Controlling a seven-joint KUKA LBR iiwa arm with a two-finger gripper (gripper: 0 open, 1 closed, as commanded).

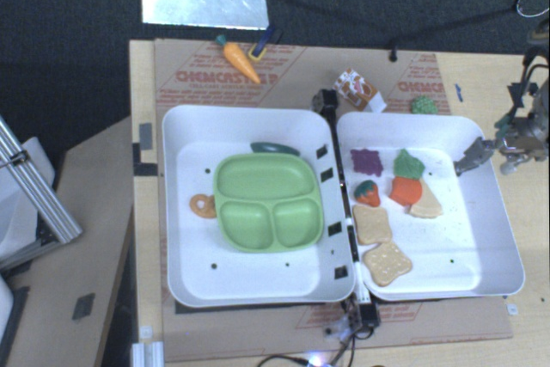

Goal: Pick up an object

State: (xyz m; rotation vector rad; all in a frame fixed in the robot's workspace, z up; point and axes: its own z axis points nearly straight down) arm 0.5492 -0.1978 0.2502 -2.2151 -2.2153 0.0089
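Toys wait in the right bin, gripper at its rim.
Nearest lie two breads, then orange wedge, broccoli; the jaws' state I cannot tell. Tight clustering risks nudging neighbours or grabbing nothing.

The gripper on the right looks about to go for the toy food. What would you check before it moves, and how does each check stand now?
1. Gripper above the right bin: ok, it sits at that bin's right rim.
2. Gripper free of any load: ok, nothing shows between its tips.
3. Fingers open enough to take a piece: cannot tell, too small and blurred.
4. Pieces within the right bin: ok, the purple piece, green piece, orange piece and two bread slices lie there.
5. A piece standing apart from its neighbours: not ok, most touch or crowd; the purple piece is clearest.
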